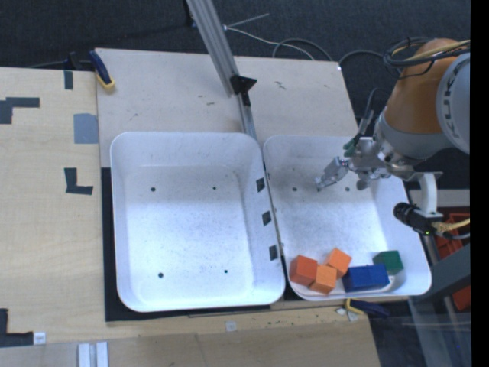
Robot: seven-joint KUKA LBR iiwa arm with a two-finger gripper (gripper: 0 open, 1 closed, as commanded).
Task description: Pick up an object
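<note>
Writing: none can be read on the bins, blocks or arm.
Arm: the grey arm with its orange band enters from the right and leans over the right bin, wrist pointing left and down.
Gripper: the gripper hangs above the bin's upper half, well apart from the blocks — whether its fingers are open or shut cannot be told, and nothing shows between them.
Blocks: clustered at the right bin's near edge — an orange cube, two smaller orange blocks touching each other, a blue slab just beside them, and a green block by the blue slab's far right end.
Bins: both shallow, white, round-cornered, speckled with dark flecks; the left bin touches the right one along a shared rim.
Bench: pale wood-coloured board with grey tape marks.
</note>
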